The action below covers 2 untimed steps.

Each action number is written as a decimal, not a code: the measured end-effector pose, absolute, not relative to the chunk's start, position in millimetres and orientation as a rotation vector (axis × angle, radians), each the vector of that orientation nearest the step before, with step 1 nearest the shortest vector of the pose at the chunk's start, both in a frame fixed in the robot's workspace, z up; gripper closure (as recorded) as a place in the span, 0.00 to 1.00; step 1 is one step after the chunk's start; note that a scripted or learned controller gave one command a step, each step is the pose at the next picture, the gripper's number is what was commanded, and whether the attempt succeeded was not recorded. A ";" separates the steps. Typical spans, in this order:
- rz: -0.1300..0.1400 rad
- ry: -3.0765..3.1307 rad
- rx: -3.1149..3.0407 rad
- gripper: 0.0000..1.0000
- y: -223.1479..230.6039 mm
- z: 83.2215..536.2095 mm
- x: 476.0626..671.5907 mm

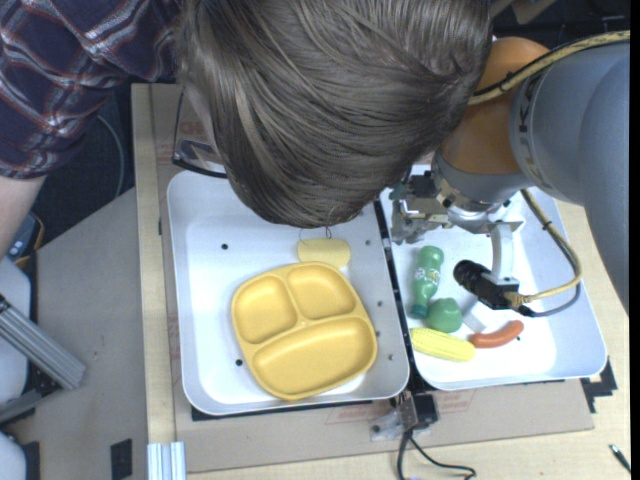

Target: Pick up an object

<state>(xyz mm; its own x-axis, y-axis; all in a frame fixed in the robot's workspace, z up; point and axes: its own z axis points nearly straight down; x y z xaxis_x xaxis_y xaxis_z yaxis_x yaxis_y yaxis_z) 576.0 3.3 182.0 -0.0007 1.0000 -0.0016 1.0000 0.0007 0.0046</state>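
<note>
**Q:** Fig. 1, camera view. What's where?

**A:** Two white bins side by side on the bench (pixel 150 268). A person's head of brown hair (pixel 330 78) leans in from the top and hides the far part of both bins. A plaid sleeve (pixel 70 48) is at upper left.

**Q:** Left bin (pixel 185 298)?

**A:** (a) Yellow plate (pixel 303 328) w/ three compartments, rounded corners, sitting slightly askew. (b) Pale yellow piece (pixel 325 253) just beyond the plate's far edge, close under the hair.

**Q:** Right bin (pixel 580 308)?

**A:** Four small items, clustered in its left and near part. (c) Green bottle (pixel 428 276): light green, rounded top, lying lengthwise near the wall shared w/ the left bin. (d) Green round piece (pixel 445 315): darker, just beside the bottle's lower end. (e) Corn cob (pixel 443 345): yellow, lying flat, just below (d). (f) Sausage (pixel 496 335): orange-red, slightly curved, to the right of the cob.

**Q:** And the robot?

**A:** The grey arm (pixel 570 118) enters from the right, w/ the orange band (pixel 490 138) partly behind the hair. The gripper (pixel 440 218) sits over the right bin's far-left part, above the bottle's top.

**Q:** Jaws spread or closed?

**A:** Cannot tell, since the view is cluttered there. No item is seen between them, and (c) to (f) all lie on the bin floor.
</note>
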 end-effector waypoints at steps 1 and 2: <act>0.008 2.236 2.209 1.00 119.6 191.6 576.2; 0.003 2.231 2.212 1.00 190.4 208.3 543.4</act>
<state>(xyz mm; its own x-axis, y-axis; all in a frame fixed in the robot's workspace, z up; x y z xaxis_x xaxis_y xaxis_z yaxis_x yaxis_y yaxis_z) 543.4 190.4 208.3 -0.0083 1.0000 0.0017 1.0000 0.0083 0.0012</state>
